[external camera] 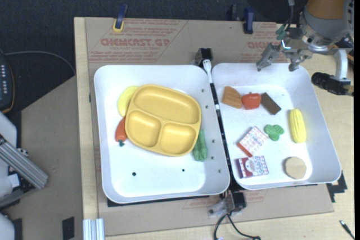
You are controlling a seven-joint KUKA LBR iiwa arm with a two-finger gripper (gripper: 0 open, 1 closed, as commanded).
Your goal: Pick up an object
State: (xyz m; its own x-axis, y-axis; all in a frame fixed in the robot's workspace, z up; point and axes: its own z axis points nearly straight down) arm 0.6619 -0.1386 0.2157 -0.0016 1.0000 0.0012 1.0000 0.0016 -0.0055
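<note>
My gripper point(279, 60) hangs open above the far edge of the right bin point(323, 121), its two fingers spread with nothing between them. Below it in that bin lie an orange bread piece point(232, 96), a red tomato point(251, 100), a brown block point(270, 103), a yellow corn cob point(297, 125), a green leafy piece point(274, 131), two red-and-white packets point(253, 140) point(251, 166) and a tan round biscuit point(295, 167). All of them rest apart from the gripper.
The left bin point(109, 137) holds a yellow divided tray point(162, 119), with a yellow piece point(126, 99) and a red-orange pepper point(121, 131) at its left and a green vegetable point(200, 147) at its right. Clamps point(118, 19) point(248, 18) stand at the board's far edge.
</note>
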